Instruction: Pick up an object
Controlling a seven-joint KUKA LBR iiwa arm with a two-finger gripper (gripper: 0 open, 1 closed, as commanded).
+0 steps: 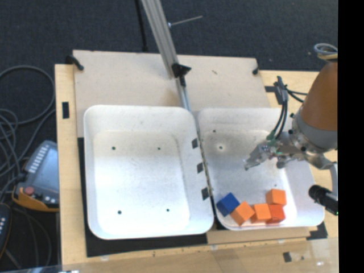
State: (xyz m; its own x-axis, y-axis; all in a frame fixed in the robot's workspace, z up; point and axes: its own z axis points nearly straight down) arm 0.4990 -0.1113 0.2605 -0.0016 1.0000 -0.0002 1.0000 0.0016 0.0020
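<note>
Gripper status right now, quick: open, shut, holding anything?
Gripper: over the right bin, above and apart from the blocks at its near edge. Nothing visibly held; open or shut cannot be told.

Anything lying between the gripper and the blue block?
No. In the camera view, bare white floor of the right bin separates the gripper from the blue block.
</note>
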